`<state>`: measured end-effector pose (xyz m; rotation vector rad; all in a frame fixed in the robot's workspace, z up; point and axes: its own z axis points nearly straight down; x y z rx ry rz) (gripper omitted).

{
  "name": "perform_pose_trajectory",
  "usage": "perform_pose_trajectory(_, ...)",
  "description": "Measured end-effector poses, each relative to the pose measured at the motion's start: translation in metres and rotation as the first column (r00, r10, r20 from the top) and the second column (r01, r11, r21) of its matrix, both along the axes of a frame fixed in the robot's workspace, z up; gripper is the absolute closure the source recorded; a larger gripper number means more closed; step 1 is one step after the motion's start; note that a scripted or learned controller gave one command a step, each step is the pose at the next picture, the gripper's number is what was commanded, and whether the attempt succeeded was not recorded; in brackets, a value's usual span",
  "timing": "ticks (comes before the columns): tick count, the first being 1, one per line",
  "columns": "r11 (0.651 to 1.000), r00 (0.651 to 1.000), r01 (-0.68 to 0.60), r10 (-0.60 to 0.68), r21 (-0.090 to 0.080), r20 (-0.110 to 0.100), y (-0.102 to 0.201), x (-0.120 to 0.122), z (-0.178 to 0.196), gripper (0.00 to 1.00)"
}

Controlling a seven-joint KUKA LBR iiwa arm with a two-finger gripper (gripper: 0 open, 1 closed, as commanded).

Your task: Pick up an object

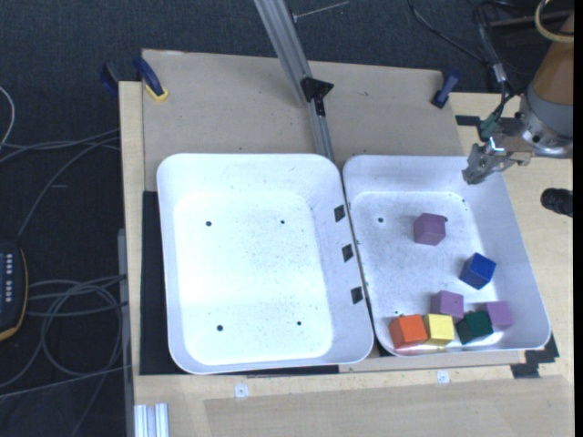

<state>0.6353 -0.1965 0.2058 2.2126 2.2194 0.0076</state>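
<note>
Hovering: grey two-finger gripper (477, 173) over right white bin (516, 244) rim
Grip: can't tell
Nearest: purple cube (430, 228)
Writing: none legible

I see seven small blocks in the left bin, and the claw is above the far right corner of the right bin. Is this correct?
Not quite: in the camera view the seven blocks, such as the blue block and orange block, lie in the right bin, not the left. The claw is placed as you say.
</note>
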Motion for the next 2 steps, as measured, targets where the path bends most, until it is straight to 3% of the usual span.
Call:
perform_pose_trajectory(1, 1.0, 1.0, 0.001, -0.001, 0.001, -0.005, 0.0, 0.001, 0.002, 1.0)
perform_pose_trajectory(2, 1.0, 1.0, -0.003, 0.003, 0.005, -0.01, 0.056, 0.001, 0.005, 1.0)
